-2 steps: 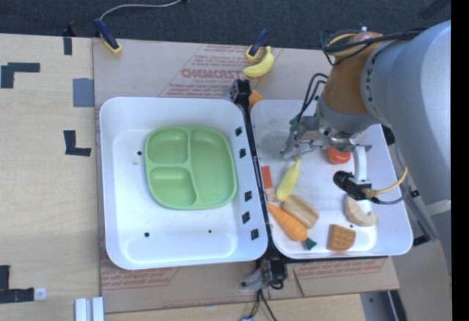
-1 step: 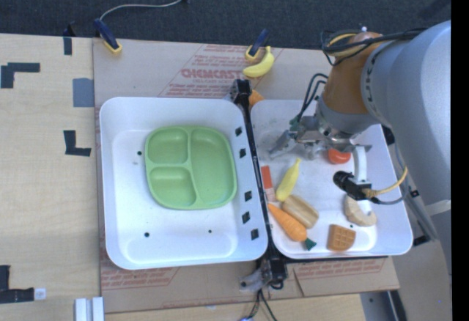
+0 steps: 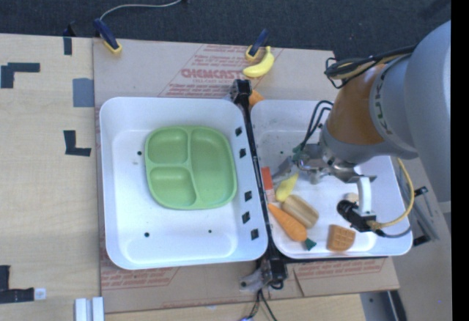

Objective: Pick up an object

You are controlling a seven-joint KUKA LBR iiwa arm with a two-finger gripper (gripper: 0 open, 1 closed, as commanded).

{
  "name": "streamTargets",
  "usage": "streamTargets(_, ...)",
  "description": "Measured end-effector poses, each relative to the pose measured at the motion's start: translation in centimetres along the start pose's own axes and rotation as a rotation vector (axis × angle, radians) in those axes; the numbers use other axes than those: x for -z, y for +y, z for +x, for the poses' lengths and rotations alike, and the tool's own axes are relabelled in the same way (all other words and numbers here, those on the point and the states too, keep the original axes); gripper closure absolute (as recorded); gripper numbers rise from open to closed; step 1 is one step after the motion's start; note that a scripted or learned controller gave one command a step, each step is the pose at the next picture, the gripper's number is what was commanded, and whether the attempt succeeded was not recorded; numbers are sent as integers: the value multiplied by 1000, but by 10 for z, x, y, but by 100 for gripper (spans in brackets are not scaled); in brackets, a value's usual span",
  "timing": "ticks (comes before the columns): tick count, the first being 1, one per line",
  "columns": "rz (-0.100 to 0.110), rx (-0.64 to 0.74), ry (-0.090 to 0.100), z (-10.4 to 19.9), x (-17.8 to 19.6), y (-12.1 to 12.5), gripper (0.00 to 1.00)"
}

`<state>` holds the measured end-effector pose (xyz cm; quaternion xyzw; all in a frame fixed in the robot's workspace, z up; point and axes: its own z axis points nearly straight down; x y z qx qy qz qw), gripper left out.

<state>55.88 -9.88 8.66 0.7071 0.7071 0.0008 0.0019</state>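
Across the middle of the frame, two shallow white bins sit side by side on a cardboard sheet. At left, the left bin holds a green divided tray. At right, the right bin holds a small cluster of toy foods near its lower left corner: a yellow piece, a tan bread roll, an orange carrot touching the roll, and a brown waffle-like piece a little apart to the right. From the right edge, the grey arm with its orange band reaches down into the right bin. Its gripper is low, just above and beside the yellow piece; whether it is parted, closed or gripping anything cannot be told. A yellow clamp sits above the bins.
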Motion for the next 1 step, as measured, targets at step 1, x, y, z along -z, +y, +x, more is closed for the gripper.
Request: streamTargets(1,0,0,-1,-1,10,0,100)
